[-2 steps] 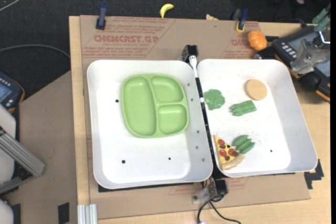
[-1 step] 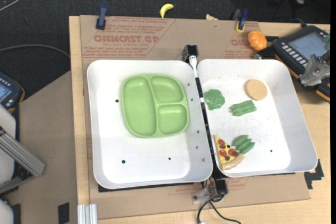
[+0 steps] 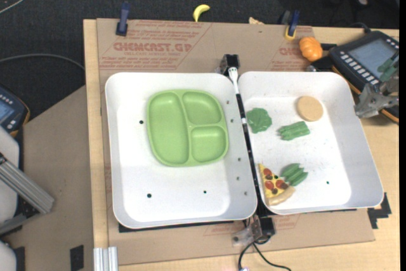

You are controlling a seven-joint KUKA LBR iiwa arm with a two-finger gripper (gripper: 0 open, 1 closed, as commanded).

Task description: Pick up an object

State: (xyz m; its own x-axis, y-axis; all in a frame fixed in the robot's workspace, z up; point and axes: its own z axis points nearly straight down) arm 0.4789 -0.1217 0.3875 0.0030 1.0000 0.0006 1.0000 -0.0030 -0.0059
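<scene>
The right bin [image 3: 355,136] holds several toy foods. A tan round cookie [image 3: 310,108] lies near its back. To its left, close to the divider between the bins, sits a green leafy piece [image 3: 258,119]. A green vegetable piece [image 3: 294,131] rests in the middle. Nearer the front lies another green piece [image 3: 293,173], touching a pizza slice [image 3: 274,185] at the front left corner. The left bin [image 3: 127,193] carries a green divided plate [image 3: 188,127].
A black control pendant [image 3: 363,59] lies off the right bin's back corner, with a grey metal piece [image 3: 374,101] just below it. An orange toy [image 3: 310,47] and a yellow banana [image 3: 201,11] sit beyond the bins. Blue clamps [image 3: 122,19] hold the board.
</scene>
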